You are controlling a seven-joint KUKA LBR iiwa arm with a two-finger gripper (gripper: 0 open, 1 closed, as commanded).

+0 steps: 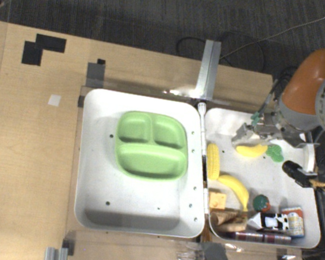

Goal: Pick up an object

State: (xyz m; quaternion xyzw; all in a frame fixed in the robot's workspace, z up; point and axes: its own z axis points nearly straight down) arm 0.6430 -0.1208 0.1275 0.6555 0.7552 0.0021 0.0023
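My gripper (247, 131) hangs over the back part of the right bin (314, 205), reaching in from the right. Just below it lies a small yellow banana-shaped piece (251, 150), close to the gripper, and I cannot see contact between them. To the right of that piece sits a small green leafy piece (275, 152). Along the bin's left wall lies a yellow corn cob (212, 159), with a larger banana (234, 189) in front of it.
The left bin (94, 165) holds a green divided plate (150, 144). At the front of the right bin are a green-topped round piece (260, 201), a tan cracker (217, 200), a black-and-white carton (274, 221), a small can (295, 222) and a dark marker (261, 235).
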